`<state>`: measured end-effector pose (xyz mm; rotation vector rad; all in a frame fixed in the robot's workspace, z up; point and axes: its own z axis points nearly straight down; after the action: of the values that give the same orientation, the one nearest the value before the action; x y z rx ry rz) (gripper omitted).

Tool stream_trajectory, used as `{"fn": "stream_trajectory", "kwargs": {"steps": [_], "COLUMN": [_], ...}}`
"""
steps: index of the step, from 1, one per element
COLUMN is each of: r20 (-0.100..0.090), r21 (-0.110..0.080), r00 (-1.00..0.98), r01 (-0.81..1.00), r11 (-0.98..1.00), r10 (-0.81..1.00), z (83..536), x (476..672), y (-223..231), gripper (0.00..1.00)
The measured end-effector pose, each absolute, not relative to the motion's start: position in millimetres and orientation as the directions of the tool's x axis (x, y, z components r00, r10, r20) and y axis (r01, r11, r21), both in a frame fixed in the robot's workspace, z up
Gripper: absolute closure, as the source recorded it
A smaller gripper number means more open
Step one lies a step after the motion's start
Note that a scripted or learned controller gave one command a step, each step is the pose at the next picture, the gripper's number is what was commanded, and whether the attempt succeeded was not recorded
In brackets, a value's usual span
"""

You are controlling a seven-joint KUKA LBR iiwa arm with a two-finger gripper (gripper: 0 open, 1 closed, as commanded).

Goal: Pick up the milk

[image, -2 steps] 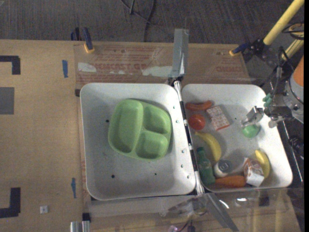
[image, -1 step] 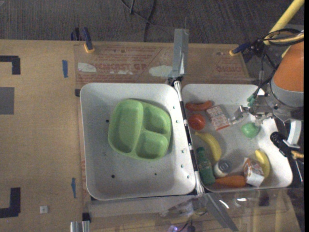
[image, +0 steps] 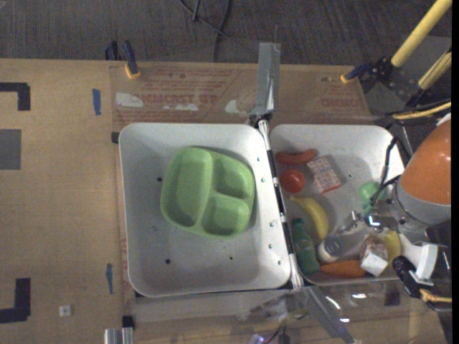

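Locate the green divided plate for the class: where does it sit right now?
In the camera view, the green divided plate lies in the left bin, toward its upper middle, across the divider from the hot dog and tomato.

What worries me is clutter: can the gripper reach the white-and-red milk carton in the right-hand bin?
Probably yes: the carton lies flat with nothing on top, and the gripper hovers close by over the same bin.

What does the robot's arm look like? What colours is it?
The arm comes in from the right. It is rounded and grey with a big orange band, like a shiny ball. A thin dark cable curves beside it. Lower down are silvery metal parts with a small blue light, near the gripper, plus black and white pieces.
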<state>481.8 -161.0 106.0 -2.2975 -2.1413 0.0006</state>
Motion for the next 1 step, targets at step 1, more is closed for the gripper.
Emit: {"fn": "stream_trajectory", "kwargs": {"steps": [1], "r20": [0.005], "r21": [0.005], "r00": [0.171], "r01": [0.985], "r11": [-0.171], "r10": [0.985], "z": [89.5], "x": [482.4], "y": [-171.6], "gripper": [0.00]}}
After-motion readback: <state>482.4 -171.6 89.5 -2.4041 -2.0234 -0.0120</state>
